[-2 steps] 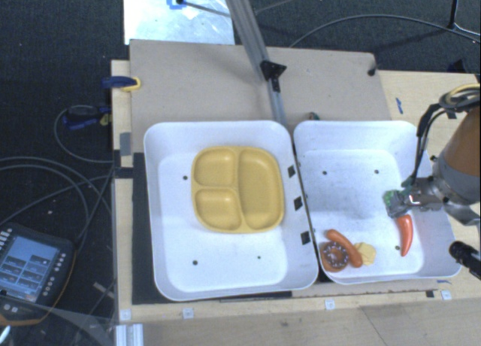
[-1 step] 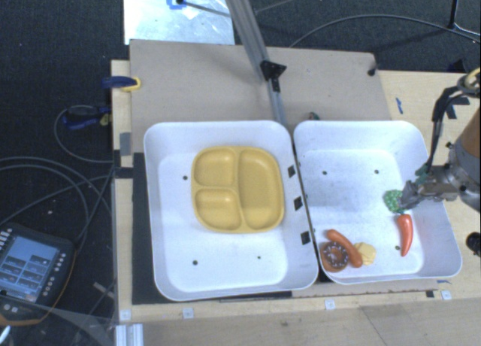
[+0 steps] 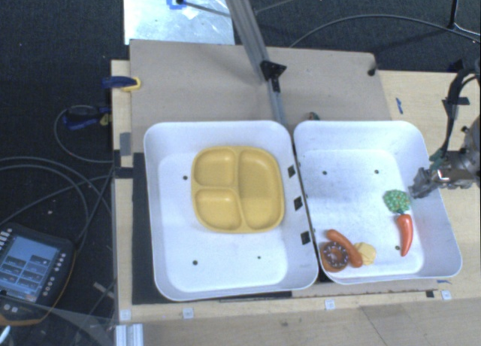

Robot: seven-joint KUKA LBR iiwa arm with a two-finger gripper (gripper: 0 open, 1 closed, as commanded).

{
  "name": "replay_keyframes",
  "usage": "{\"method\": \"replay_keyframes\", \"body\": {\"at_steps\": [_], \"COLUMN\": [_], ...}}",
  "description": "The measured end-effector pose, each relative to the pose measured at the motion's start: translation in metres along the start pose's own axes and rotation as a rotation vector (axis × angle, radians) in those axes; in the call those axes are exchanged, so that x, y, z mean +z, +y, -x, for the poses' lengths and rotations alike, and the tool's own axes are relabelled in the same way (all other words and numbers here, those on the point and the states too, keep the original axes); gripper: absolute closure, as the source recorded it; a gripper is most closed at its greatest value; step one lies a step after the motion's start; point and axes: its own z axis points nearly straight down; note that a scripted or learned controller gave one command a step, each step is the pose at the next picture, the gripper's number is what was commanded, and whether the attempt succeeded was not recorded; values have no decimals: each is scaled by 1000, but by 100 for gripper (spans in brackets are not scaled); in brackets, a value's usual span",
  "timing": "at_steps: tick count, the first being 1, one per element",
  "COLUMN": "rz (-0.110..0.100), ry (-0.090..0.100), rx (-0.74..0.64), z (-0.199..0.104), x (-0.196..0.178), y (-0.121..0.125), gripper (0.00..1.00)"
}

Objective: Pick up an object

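The hand (image 3: 422,184) hangs at the right rim of the right bin (image 3: 353,141), reaching in from the right side of the camera view, and its tips sit just beside a small green leafy piece (image 3: 396,200) that lies on the bin floor directly to its left and a little below. Whether the tips touch that piece cannot be told, and how far the hand stands open cannot be told either, since the tips are small and dark against the rim; nothing is seen held between them. Just below the green piece lies an orange carrot (image 3: 405,233), running roughly up and down the view, with its thick end near the green piece. Well apart from these, toward the bin's near left corner, three things crowd together: a red sausage (image 3: 343,247) lying at a slant, a brown doughnut (image 3: 333,256) touching its lower left side, and a small pale yellow lump (image 3: 366,252) just to its right. The left bin (image 3: 169,262) holds a yellow divided plate (image 3: 237,189) with three compartments. Both bins rest side by side on the tan worktop (image 3: 316,74), and a grey pole (image 3: 248,25) slants across the worktop behind them.
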Motion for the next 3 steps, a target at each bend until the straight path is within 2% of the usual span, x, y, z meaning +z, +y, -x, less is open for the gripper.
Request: {"method": "replay_keyframes", "body": {"at_steps": [2,3], "rz": [-4,-5], "ry": [3,4], "rx": [-5,-5], "z": [-94,-145], "x": [25,36], "y": [54,72], "gripper": [100,100]}}
